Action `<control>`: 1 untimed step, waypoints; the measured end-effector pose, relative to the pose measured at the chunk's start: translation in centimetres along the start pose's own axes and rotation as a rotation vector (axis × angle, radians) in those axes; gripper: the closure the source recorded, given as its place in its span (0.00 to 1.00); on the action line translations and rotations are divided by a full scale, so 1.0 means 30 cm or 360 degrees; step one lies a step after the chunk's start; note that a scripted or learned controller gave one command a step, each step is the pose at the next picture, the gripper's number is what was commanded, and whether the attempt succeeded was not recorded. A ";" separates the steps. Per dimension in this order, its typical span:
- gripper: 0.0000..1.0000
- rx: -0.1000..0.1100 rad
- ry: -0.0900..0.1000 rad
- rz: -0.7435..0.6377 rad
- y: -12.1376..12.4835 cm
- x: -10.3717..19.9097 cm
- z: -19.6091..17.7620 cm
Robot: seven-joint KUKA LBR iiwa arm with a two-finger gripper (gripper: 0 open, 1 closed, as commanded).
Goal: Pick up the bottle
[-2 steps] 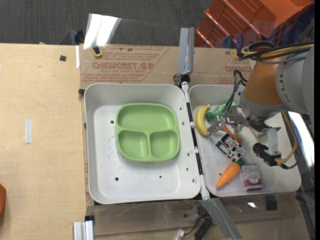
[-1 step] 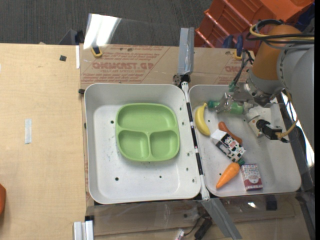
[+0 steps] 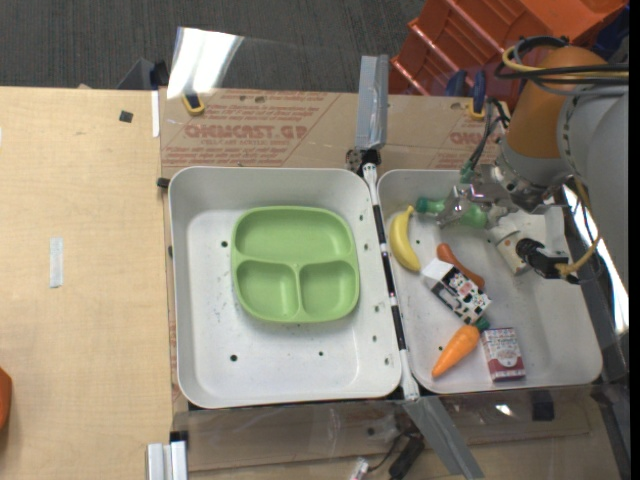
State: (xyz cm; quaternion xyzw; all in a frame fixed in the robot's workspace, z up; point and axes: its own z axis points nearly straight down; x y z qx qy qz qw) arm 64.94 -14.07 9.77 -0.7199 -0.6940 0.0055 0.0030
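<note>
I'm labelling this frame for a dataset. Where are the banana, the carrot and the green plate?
banana (image 3: pixel 402 240): camera view, middle of its curved yellow body.
carrot (image 3: pixel 457 351): camera view, middle of the orange root.
green plate (image 3: pixel 296 224): camera view, floor of its large upper compartment.

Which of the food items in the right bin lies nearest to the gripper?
The banana, yellow and curved at the bin's left wall, lies closest to the gripper; the carrot lies farther away.

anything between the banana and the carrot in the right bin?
Yes. In the camera view, a black-and-white carton and a sausage lie between the banana and the carrot.
</note>
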 end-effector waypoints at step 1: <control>1.00 -0.0018 0.0002 0.0034 0.021 0.153 -0.460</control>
